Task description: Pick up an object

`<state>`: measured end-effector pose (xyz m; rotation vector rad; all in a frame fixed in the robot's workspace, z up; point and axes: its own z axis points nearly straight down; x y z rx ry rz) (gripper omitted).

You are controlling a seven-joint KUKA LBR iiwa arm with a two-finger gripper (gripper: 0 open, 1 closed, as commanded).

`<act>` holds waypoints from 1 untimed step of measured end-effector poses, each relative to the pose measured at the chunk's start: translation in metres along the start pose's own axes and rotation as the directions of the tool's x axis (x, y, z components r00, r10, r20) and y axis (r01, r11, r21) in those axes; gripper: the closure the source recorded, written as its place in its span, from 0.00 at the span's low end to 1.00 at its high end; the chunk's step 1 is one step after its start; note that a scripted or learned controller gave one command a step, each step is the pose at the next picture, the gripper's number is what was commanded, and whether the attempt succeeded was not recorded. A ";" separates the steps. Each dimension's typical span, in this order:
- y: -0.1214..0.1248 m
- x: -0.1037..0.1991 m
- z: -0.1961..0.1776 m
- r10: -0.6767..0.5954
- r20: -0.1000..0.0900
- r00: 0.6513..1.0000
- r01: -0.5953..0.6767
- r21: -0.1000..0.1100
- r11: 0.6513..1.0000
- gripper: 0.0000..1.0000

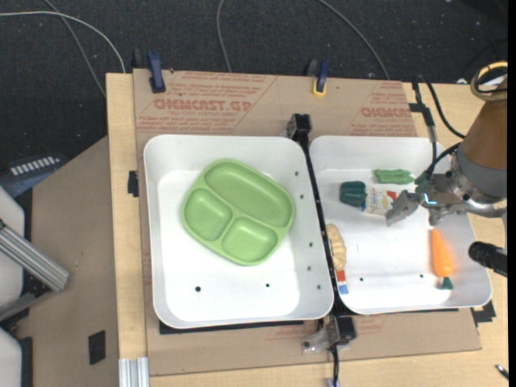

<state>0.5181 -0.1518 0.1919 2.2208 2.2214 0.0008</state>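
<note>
The right white bin (pixel 403 293) holds several small objects. A dark teal cup-like piece (pixel 352 193) lies against a white labelled packet (pixel 376 201), and a flat green piece (pixel 393 176) lies just behind them. An orange carrot (pixel 442 254) rests near the bin's right side. A beige ridged piece (pixel 335 244) leans on the bin's left wall. My gripper (pixel 412 201) hangs over the middle right of this bin, right next to the packet's right end and in front of the green piece. It stands open with nothing between its fingers.
The left white bin (pixel 165 289) holds a light green divided plate (pixel 238 211). A black clip (pixel 300 125) sits where the two bins meet at the back. Cables run along the bench's right side by the arm (pixel 486 147).
</note>
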 end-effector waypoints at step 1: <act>0.017 0.052 -0.047 -0.004 0.000 1.000 0.004 -0.004 1.000 0.00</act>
